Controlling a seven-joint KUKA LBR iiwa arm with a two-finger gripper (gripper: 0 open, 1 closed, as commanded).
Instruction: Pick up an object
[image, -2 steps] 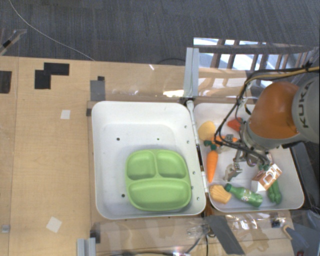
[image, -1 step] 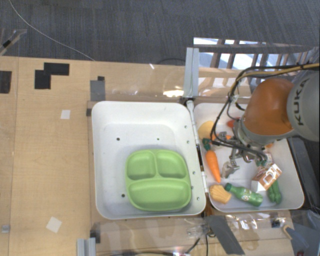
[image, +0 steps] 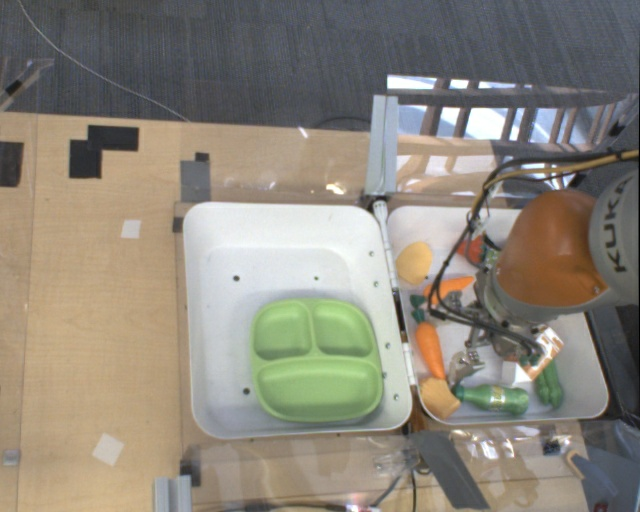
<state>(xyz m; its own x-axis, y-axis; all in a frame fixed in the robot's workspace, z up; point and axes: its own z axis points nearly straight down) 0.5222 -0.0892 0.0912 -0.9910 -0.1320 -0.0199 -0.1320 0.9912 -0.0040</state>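
My gripper (image: 468, 365) is low in the right bin (image: 590, 400), under the arm's orange band (image: 550, 250). It hangs just right of an orange carrot (image: 430, 348) and just above a green bottle-shaped toy (image: 493, 399) lying near the bin's front wall. A tan rounded piece (image: 438, 397) sits at the front left corner, close to the gripper's left. I see nothing clearly held in the gripper. The arm hides much of the bin's middle.
A yellow lemon-like toy (image: 413, 262), a second orange piece (image: 452, 285), a red item (image: 475, 250), a small green toy (image: 548, 384) and an orange-white packet (image: 548, 346) lie in the right bin. The left bin (image: 220, 250) holds a green divided plate (image: 316, 358).
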